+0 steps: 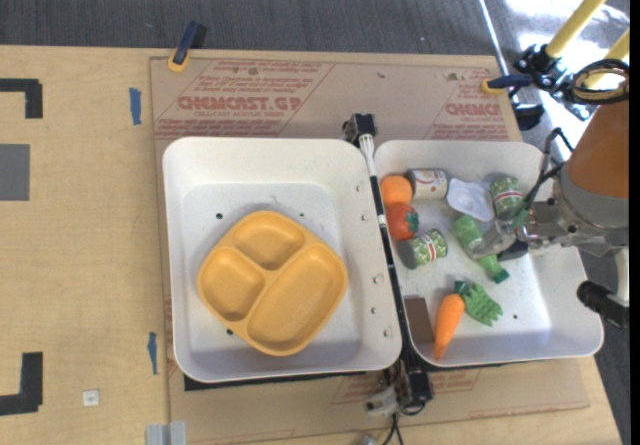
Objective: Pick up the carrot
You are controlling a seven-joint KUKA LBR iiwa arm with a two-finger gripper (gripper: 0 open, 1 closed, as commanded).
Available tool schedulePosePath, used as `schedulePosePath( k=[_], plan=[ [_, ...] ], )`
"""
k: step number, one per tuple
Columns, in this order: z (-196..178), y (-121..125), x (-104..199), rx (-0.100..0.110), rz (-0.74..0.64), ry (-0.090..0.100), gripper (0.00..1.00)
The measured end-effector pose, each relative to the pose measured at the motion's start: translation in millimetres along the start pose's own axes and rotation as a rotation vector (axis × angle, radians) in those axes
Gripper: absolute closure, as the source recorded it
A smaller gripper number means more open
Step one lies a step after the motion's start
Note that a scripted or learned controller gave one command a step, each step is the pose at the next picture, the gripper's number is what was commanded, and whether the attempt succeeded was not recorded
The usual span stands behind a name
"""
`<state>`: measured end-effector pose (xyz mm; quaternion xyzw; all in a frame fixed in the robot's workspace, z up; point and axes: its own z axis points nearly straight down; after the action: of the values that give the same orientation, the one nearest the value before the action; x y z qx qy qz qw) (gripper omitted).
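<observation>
A toy carrot [447, 320] lies in the right-hand white bin [570, 333], in the part of that bin nearest the camera. Its body is bright orange, smooth and tapered, with a tuft of green leaves [480, 303] at the thick end. It lies flat on the bin floor at a slant: the pointed tip aims toward the bin's near edge and slightly left, while the leafy top points up and to the right. The tip rests just beside a small brown block [417, 317] that sits to the carrot's left. Nothing grips or covers the carrot; its whole length is in plain sight.
</observation>
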<state>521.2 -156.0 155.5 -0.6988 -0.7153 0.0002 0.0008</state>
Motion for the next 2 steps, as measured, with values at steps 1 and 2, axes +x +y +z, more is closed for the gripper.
schedulePosePath(
  k=[1,2],
  plan=[
    [69.1,-25.6,64.7,0.0,0.095,0.001,0.0],
    [59.0,-24.6,64.9,-0.004,0.097,0.001,1.0]
  ],
)
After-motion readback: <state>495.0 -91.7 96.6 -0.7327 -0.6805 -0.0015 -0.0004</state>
